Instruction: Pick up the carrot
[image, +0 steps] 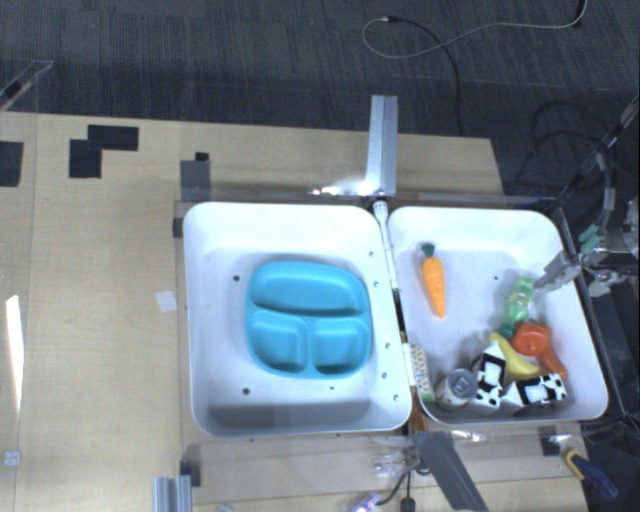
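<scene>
Two shallow white bins are seen side by side on the wooden bench, separated by a thin metal divider. The left bin is occupied by a light blue tray with three compartments, one long one at the far side and two smaller ones nearer the camera; nothing is seen lying in any of them. In the right bin, the carrot is found lying alone in the left half, near the divider, its green top pointed toward the far wall and its orange tip toward the near one. It is well apart from the other items. These are crowded into the near right corner: a green bottle, an orange-red object touching it, a yellow banana-like piece, two black-and-white patterned objects, and a small metal can by the near wall. At the bin's right rim a grey metal part of the arm is seen, just beside the green bottle; whether the gripper is wide or narrow cannot be told.
</scene>
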